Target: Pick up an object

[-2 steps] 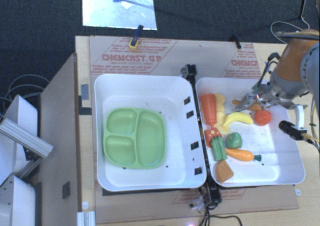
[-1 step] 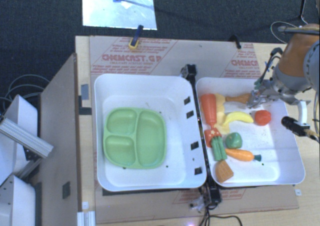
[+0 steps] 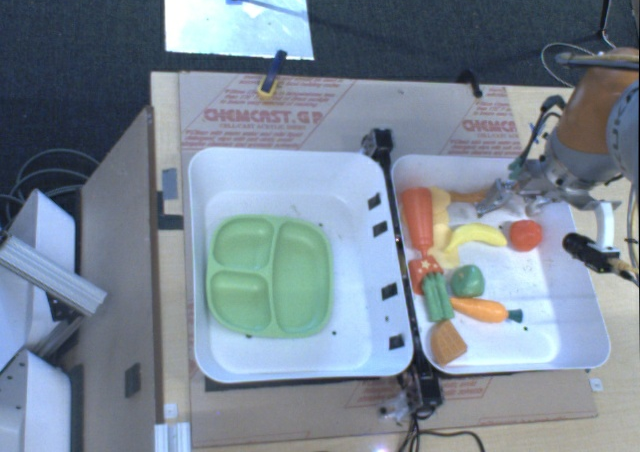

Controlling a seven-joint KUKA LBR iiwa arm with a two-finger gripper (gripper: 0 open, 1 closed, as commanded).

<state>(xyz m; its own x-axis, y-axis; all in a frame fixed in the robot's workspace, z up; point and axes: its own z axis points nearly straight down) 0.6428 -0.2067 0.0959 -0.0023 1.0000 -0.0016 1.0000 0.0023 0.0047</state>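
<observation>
Banana (image 3: 478,235) lies in the right bin (image 3: 580,340), just below the gripper (image 3: 503,198) near the far wall; whether the gripper is open I cannot tell. Tomato (image 3: 525,234) and 2 carrots (image 3: 417,217) crowd it. Bare floor fronts the bin. Left bin (image 3: 230,180) holds a green plate (image 3: 270,275).

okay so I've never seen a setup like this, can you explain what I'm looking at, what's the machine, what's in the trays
One camera looks down at a slant on a bench with two shallow white bins. The grey robot arm with an orange band reaches in from the right; its gripper hangs over the right bin. That bin holds toy food: a banana, a tomato, a carrot and more. The left bin holds a green divided plate. I see nothing held.
</observation>
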